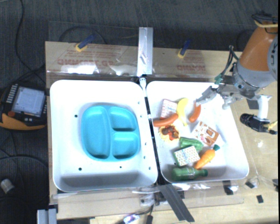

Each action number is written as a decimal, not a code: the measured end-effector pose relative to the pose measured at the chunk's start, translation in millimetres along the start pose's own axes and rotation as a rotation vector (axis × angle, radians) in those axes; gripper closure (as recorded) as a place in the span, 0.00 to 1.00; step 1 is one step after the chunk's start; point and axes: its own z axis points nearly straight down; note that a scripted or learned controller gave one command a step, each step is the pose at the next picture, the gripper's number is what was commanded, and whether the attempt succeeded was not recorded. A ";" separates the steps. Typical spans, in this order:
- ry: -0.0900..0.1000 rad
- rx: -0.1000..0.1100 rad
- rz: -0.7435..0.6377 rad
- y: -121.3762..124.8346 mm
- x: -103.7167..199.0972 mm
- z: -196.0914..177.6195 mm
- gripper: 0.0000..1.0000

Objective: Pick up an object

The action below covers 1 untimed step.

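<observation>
The right bin (240, 160) holds several toy foods. Among them are a yellow banana (182, 107), a small orange-red piece (194, 112), a red sausage (164, 121), a pink packet (167, 107), a red-and-white box (206, 133), a carrot (205, 158) and a green cucumber (190, 173). My gripper (216, 99) hangs over the far right part of this bin, up and to the right of the orange-red piece. Its fingers are spread open with nothing between them.
The left bin (65, 171) holds a blue divided tray (111, 131). A green-and-white block (186, 155), a green pepper (191, 142) and a brown item (170, 132) crowd the middle of the right bin. A handheld device (23, 104) lies left of the bench.
</observation>
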 end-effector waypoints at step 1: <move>0.000 -0.002 -0.145 22.5 18.6 -141.7 0.00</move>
